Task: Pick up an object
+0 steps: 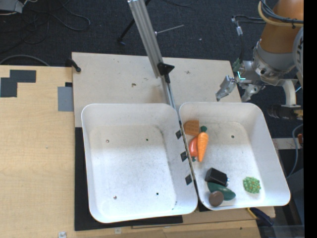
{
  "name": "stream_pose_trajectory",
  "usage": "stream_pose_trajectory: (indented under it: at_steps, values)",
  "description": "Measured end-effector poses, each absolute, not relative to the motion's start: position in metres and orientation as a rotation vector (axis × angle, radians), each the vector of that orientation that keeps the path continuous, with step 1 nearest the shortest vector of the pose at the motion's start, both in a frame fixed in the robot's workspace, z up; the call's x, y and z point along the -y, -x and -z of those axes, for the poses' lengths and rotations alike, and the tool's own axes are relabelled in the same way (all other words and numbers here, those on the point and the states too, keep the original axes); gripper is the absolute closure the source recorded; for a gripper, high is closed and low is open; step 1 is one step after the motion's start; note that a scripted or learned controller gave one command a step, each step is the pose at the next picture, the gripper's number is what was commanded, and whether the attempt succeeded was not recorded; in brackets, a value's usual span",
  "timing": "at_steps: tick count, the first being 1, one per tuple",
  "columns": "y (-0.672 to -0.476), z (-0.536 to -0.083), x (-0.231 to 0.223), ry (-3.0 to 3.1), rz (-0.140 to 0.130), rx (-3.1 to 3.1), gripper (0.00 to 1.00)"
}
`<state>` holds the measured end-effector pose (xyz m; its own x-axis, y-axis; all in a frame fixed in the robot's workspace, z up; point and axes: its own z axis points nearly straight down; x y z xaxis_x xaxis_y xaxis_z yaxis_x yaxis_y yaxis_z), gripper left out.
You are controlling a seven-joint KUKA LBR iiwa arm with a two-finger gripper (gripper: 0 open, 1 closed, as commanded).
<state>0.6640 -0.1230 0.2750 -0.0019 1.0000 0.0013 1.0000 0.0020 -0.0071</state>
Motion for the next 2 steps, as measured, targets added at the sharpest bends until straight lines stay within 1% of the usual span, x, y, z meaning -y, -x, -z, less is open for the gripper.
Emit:
stream_pose_trajectory:
  at_steps: [1,2]
  values:
    - [-0.665,-0.278,0.123,2.215,-0.003,2.225,0.0]
    - [-0.662,-0.234,0.118,2.213,-0.006,2.223,0.0]
